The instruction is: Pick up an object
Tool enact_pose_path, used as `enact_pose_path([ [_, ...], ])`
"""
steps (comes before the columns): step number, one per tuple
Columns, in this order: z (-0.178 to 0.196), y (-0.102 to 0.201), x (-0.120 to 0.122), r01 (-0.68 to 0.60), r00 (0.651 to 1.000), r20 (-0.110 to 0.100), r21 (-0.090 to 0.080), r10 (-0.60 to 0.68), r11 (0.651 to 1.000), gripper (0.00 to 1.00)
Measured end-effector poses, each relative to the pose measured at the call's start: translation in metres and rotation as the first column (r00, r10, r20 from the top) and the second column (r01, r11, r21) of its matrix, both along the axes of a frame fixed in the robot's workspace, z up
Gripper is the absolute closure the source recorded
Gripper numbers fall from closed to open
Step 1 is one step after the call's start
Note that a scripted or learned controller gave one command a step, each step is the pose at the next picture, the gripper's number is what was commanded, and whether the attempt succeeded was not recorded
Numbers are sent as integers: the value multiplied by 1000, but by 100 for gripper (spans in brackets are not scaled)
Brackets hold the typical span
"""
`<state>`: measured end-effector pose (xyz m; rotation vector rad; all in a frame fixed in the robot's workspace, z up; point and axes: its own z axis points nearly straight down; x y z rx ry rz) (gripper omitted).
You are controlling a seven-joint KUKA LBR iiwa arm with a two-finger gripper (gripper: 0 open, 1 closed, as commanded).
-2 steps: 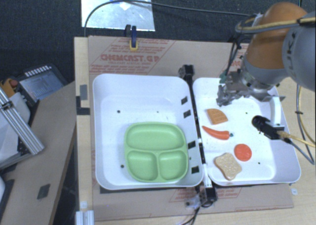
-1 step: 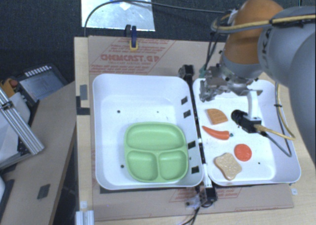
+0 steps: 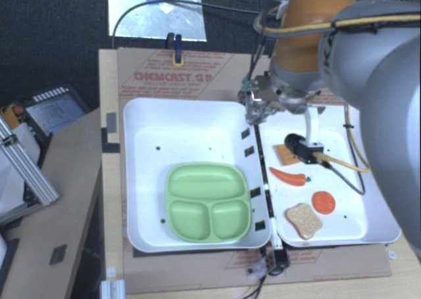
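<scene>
1. Two-finger gripper [image 3: 253,112]: hangs at the far end of the seam where the two bins meet, below the grey arm with an orange band [image 3: 309,22] that reaches in from the right. Parted or closed: cannot tell from this angle.
2. Flat orange square cracker-like piece [image 3: 283,155]: nearest of the loose items, lies in the shallow white right-hand bin [image 3: 355,222], near its far left part, partly hidden on its right side.
3. Long red chili pepper [image 3: 288,176]: lies just in front of the orange piece, close to the divider, pointing across the bin.
4. Round red-orange slice [image 3: 323,202]: sits flat, further toward the front and to the right of the pepper, apart from it.
5. Pale brown slice of toast [image 3: 303,220]: rests at the front of the same bin, just beside the round slice, on its left.
6. Light green plastic plate with three compartments [image 3: 209,200]: lies flat in the shallow white left-hand bin [image 3: 171,133], toward its front right corner, close to the divider, well apart from the gripper.
7. Brown cardboard sheet with red lettering [image 3: 174,75]: lies beneath both bins, showing beyond their far edge.
</scene>
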<state>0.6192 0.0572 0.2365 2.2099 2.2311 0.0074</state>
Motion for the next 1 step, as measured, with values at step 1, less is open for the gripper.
enact_pose_path([
  [1,-11,40,20,1,1000,-2,-1,-1,1000,100],
])
